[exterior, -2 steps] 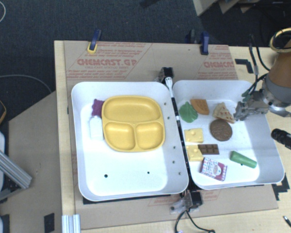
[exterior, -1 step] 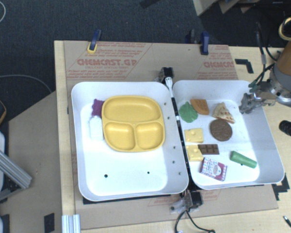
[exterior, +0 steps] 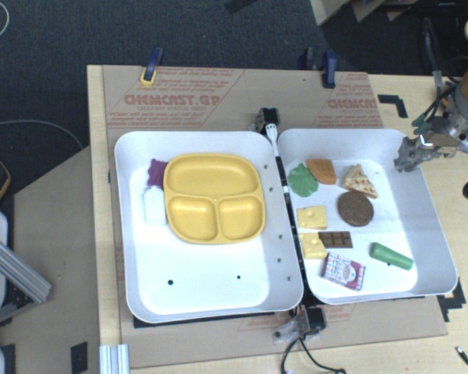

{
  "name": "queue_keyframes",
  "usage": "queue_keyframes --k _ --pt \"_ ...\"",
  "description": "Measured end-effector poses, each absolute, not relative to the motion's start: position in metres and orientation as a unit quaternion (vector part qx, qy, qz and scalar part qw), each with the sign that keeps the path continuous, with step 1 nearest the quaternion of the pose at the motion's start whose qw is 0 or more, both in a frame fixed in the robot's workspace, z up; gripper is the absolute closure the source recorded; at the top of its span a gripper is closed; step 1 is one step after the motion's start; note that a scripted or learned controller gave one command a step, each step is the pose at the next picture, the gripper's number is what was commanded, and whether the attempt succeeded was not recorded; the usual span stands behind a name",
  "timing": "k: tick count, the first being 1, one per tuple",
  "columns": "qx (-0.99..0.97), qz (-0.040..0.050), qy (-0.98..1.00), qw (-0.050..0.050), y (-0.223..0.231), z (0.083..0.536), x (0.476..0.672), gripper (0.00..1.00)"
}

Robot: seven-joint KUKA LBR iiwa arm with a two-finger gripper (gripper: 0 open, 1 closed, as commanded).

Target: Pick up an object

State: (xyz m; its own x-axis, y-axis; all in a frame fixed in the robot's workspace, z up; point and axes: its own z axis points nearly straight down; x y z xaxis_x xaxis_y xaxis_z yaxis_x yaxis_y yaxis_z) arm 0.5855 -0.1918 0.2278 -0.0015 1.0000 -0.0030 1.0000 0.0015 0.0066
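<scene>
While the pincer hangs over the right bin rim, its state is unclear. Toy foods lie inside that bin.

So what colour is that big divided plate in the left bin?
Yellow, a plain pale mustard; the divided plate shows clearly in the camera view.

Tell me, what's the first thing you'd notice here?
The big yellow divided tray in the left bin stands out most. Next, the right bin holds a scatter of toy food: a green lump, a brown round cookie and a pink packet. The claw sits at that bin's upper right edge.
</scene>
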Motion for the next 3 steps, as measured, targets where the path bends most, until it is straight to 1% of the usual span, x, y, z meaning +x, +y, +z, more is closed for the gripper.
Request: queue_keyframes --k 1,2,3 --pt "0.705 0.0007 0.709 -0.001 -0.142 0.238 0.576 1.00" --pt "0.705 0.0002 0.709 -0.002 -0.091 0.238 0.577 1.00" --pt "0.706 -0.0007 0.708 -0.002 -0.045 0.223 0.558 1.00"
